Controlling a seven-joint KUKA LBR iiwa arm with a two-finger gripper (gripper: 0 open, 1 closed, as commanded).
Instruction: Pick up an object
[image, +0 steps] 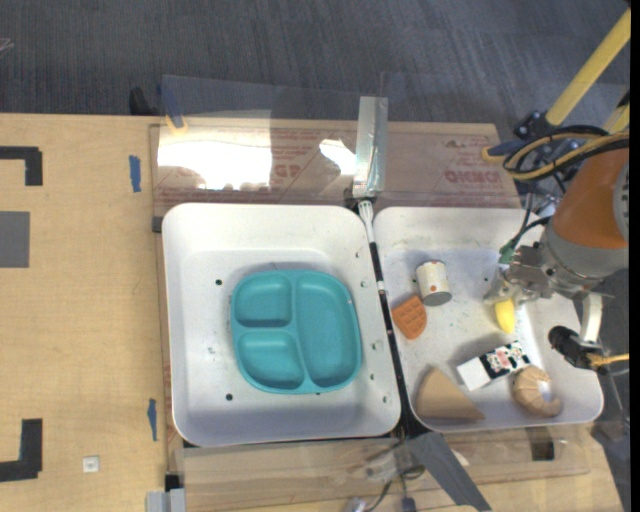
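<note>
The right bin (455, 232) holds several small objects. A yellow piece (505, 316) lies just under and left of my gripper (522, 285), which hangs over the bin's right half. A white cylinder (432, 281) and an orange piece (409, 316) lie to the left of it. A white and black box (493, 365), a tan cone (445, 395) and a tan rounded lump (533, 390) lie along the front. I see nothing lifted off the bin floor.
The left bin (190, 250) holds a teal divided plate (297, 330). A clear upright panel (368, 150) stands behind the wall between the two bins. Yellow and black cables (545, 148) hang at the back right above the arm (595, 215).
</note>
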